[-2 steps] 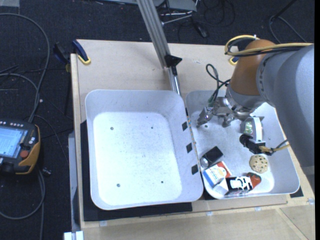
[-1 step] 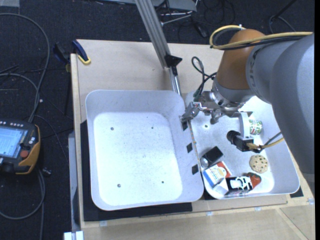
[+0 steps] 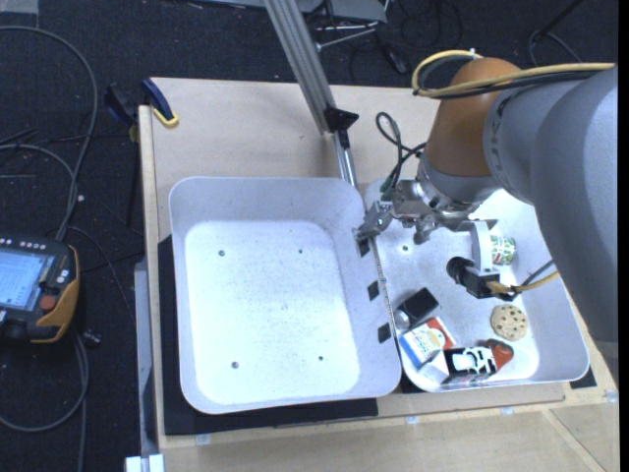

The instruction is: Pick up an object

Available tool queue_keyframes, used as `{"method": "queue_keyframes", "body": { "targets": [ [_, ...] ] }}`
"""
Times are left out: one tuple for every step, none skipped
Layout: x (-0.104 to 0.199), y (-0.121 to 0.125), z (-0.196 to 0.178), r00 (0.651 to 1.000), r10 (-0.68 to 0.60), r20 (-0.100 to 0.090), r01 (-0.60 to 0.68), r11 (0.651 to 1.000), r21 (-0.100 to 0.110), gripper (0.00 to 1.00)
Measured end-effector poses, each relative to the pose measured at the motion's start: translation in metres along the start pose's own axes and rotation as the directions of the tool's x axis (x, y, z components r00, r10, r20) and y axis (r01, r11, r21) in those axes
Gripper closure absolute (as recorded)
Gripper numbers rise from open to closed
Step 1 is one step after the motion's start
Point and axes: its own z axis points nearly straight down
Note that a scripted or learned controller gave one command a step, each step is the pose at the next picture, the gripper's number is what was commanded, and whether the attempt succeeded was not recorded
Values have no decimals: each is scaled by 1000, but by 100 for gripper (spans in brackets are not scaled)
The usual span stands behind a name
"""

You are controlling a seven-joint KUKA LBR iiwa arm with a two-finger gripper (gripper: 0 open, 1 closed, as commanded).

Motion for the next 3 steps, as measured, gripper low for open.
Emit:
{"method": "queue_keyframes", "body": {
  "targets": [
    [14,1,-51,998,-64,6,64,998,3,0],
    [13,0,-60,998,-64,6,64,998,4,100],
    [72,-14,-49,1000,16,5,-16,1000,5,100]
  ]
}}
